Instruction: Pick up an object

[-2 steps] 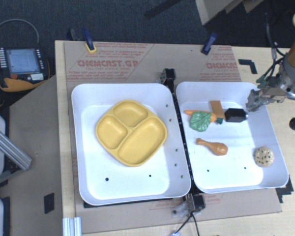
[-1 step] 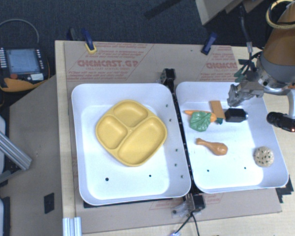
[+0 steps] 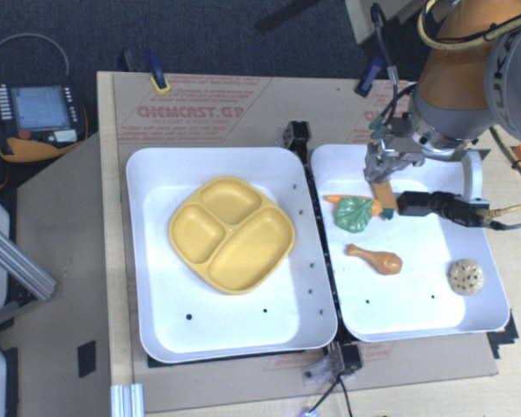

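You have open floor in the left white bin (image 3: 165,320) along its near and left sides; the yellow three-compartment plastic plate (image 3: 232,233) fills its middle. In the right white bin (image 3: 408,311) the near strip lies open; a tan toy drumstick (image 3: 375,259), a beige dimpled ball (image 3: 465,275) and a green-leafed orange toy carrot (image 3: 354,213) stand farther back.

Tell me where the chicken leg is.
In the camera view the chicken leg lies in the right bin, below the green leaf and left of the round cookie.
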Robot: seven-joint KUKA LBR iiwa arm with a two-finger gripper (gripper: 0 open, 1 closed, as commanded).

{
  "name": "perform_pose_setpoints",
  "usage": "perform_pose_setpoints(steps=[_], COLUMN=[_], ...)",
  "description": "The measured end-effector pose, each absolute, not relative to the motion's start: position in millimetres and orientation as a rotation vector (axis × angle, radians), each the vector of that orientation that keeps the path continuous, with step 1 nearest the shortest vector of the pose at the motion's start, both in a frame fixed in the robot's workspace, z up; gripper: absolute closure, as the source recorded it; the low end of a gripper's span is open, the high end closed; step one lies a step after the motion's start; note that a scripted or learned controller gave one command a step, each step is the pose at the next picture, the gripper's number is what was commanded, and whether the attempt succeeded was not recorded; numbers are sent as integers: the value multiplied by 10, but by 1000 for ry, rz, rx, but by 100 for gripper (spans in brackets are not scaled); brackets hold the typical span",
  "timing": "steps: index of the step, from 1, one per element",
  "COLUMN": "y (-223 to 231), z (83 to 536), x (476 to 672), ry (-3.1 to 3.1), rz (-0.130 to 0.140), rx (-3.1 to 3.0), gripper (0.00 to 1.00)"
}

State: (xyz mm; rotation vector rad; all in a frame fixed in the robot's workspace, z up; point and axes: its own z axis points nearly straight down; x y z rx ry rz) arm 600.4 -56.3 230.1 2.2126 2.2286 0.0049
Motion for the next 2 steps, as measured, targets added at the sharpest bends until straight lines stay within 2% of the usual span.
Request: perform_pose_setpoints(steps=[2], y=[363], z=[2170], x=[6214], ry=[2227], rz=[4], rx=[2215], gripper=[100])
